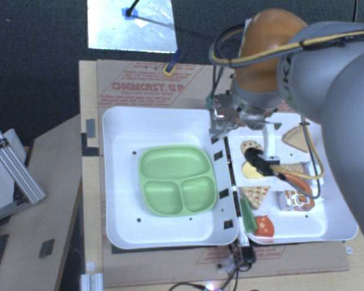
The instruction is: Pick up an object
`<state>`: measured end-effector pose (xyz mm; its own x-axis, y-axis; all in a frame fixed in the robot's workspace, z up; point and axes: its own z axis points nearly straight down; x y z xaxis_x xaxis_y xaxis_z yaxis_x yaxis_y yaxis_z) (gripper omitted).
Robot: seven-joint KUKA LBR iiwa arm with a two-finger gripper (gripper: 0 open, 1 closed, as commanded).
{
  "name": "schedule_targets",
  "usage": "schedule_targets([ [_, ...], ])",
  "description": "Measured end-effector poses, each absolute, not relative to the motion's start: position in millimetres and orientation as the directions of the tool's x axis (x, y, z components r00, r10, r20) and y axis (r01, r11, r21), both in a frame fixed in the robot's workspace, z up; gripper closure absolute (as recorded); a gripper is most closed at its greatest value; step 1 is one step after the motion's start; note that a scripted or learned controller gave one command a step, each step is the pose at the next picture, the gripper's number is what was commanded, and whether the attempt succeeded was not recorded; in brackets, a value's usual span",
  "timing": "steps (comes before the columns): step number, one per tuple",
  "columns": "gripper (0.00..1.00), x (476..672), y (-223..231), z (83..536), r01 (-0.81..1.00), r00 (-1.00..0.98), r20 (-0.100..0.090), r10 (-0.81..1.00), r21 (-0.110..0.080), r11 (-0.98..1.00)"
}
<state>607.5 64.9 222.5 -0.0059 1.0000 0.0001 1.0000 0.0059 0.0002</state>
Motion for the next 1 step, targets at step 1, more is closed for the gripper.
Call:
schedule_targets([
  [1, 1.00, 609.4, 50.7, 220.0, 1.000, 0.000, -0.001, 1.000, 0.001, 0.000],
])
